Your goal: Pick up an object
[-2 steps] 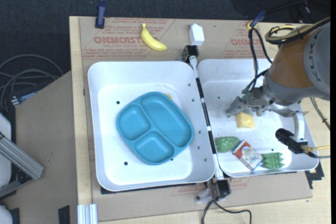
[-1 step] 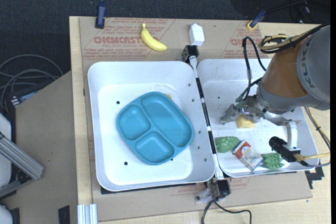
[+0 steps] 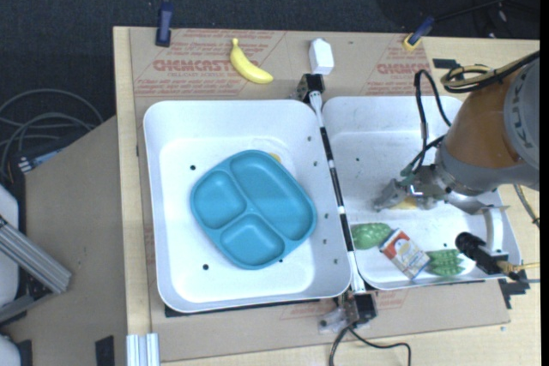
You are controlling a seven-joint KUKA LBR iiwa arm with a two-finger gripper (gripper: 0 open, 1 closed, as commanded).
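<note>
My gripper [image 3: 388, 196] hangs low over the middle of the right bin [image 3: 377, 120], pointing left. Just below it, near the bin's front, lie a green leafy item [image 3: 371, 234], a small red and white packet [image 3: 404, 254] and a second green item [image 3: 447, 262]. None of them touches the gripper. A small yellow spot sits close to the wrist, too small to identify. In the left bin [image 3: 171, 133] a blue divided plate [image 3: 251, 207] lies flat, with a yellow scrap [image 3: 274, 157] peeking out at its far edge.
Outside the bins, a yellow banana [image 3: 249, 66] and a white block [image 3: 322, 56] lie on the cardboard at the back. Blue clips [image 3: 164, 23] sit on the bench's far edge. The divider rail [image 3: 330, 176] runs between the bins.
</note>
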